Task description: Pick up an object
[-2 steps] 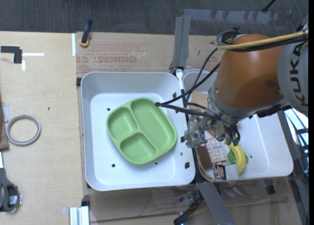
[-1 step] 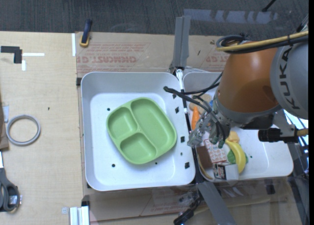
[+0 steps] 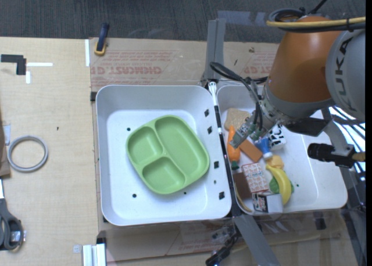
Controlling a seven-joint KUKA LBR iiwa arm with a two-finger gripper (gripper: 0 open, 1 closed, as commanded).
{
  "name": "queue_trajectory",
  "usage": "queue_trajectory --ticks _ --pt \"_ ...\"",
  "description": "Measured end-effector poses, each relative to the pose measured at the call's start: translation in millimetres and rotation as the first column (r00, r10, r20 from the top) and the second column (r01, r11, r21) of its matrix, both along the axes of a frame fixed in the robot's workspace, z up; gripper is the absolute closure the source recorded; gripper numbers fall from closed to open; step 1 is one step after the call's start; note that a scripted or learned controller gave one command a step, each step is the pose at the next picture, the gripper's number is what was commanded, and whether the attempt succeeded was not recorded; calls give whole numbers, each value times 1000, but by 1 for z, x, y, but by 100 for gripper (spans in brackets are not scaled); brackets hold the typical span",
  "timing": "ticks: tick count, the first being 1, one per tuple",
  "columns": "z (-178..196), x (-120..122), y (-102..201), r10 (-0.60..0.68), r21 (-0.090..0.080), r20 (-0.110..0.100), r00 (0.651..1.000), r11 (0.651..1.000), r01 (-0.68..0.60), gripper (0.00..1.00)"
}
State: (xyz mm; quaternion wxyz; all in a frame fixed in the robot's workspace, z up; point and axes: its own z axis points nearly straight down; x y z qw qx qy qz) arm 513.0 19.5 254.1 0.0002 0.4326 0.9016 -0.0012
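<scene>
Gripper (image 3: 251, 126), grip state not discernible, is poised over the right bin (image 3: 314, 192) clutter just above the orange block (image 3: 251, 151); block judged light, rigid, best taken across its short sides.

Arm (image 3: 308, 61) (orange-banded) reaches in, hand (image 3: 249, 128) lowered.
</scene>
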Motion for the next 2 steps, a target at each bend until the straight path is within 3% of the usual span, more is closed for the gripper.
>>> queue_trajectory --ticks 1,2 --pt "-62 -21 12 -358 -1 -2 934 934 358 100" --pt "-63 -35 -42 54 1 -1 999 999 -54 100"
